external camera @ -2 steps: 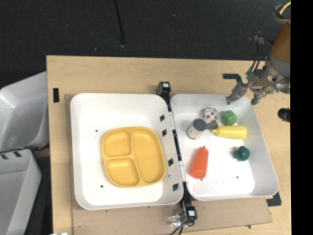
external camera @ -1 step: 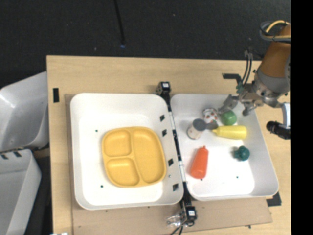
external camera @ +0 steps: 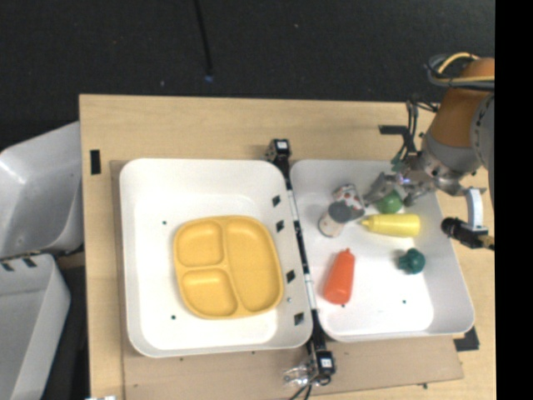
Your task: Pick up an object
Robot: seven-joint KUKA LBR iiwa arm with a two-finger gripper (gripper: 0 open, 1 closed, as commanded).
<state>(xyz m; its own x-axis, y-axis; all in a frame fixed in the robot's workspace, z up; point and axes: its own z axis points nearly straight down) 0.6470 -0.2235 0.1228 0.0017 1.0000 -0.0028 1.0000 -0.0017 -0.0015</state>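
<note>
My gripper [external camera: 395,185] hangs over the far right part of the right bin [external camera: 379,319], at the end of the grey and orange arm. Just below it, touching or nearly so, lies a small bright green object [external camera: 390,203]. A yellow bottle [external camera: 391,224] lies on its side right in front of that. Left of these sits a grey and white cup-like object [external camera: 339,211]. An orange-red bottle [external camera: 339,277] lies nearer the bin's front left, and a dark green round object [external camera: 410,262] rests to the right.
The left bin [external camera: 141,307] holds a yellow divided plate [external camera: 226,267] in its middle. A black-clipped divider [external camera: 296,248] runs between the bins. White casings [external camera: 33,198] stand off the bench's left side.
</note>
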